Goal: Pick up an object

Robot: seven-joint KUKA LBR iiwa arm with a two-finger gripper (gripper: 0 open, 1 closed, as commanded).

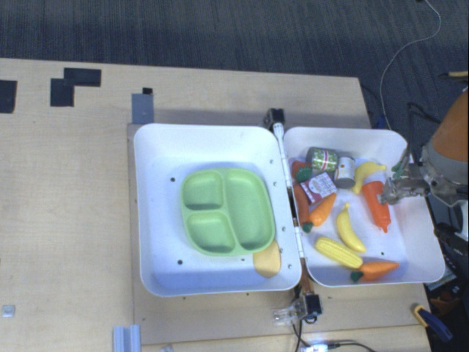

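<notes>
A grey robot arm (447, 152) reaches in from the right over the right-hand bin (421, 270) of two shallow white bins on a pale wooden bench (66, 218). Its gripper (393, 185) hangs at the bin's right side, just above the upper end of an orange carrot (377, 205) that lies lengthwise below it. Whether the gripper is open or closed, or touches the carrot, cannot be told from this angle.

The right bin is crowded with toy food. A green tin can (322, 158) lies on its side near the top, with a small grey can (344, 169) beside it and a yellow piece (368, 171) just to the right. A second carrot (319, 210) rests slantwise against the left wall under a small printed packet (319, 186). A banana (349, 229) lies in the middle, a corn cob (338, 252) below it, and a third carrot (375, 270) near the bottom edge.

The left bin (154, 218) holds a green divided plate (226, 211) with three compartments. A tan bread-like piece (268, 260) sits at the plate's lower right corner, touching it.
</notes>
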